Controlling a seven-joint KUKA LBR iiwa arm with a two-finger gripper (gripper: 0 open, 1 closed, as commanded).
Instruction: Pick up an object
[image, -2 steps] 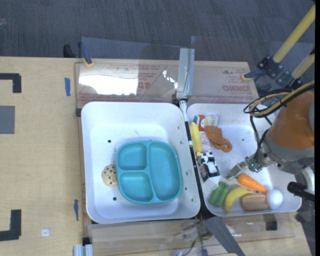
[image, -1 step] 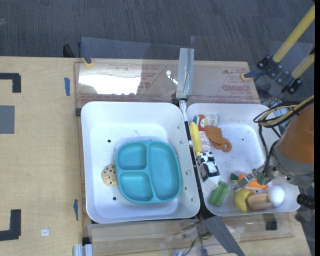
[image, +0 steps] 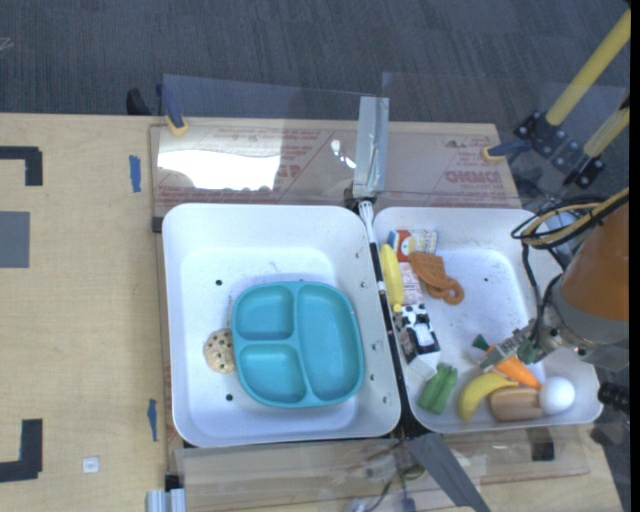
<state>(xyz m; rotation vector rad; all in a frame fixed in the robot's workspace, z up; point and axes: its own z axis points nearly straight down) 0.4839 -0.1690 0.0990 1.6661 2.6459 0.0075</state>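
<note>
Positioned low over the right bin (image: 500, 262), the gripper (image: 527, 345) is held directly above the carrot (image: 517, 371), with banana (image: 480, 391) and egg (image: 557, 394) just beside, presumably for a descent; its closure cannot be told.

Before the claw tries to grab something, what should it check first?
1. Claw is over the right bin: ok.
2. Something to grab sits close by: ok, the carrot lies right beside the claw.
3. Claw open wide enough: cannot tell, the fingers are too small and cluttered to read.
4. Claw free of any toy: cannot tell.
5. Room around the carrot: not ok, the banana, bread roll and white egg crowd it.
6. Blue plate and cookie out of the way in the left bin: ok.
</note>
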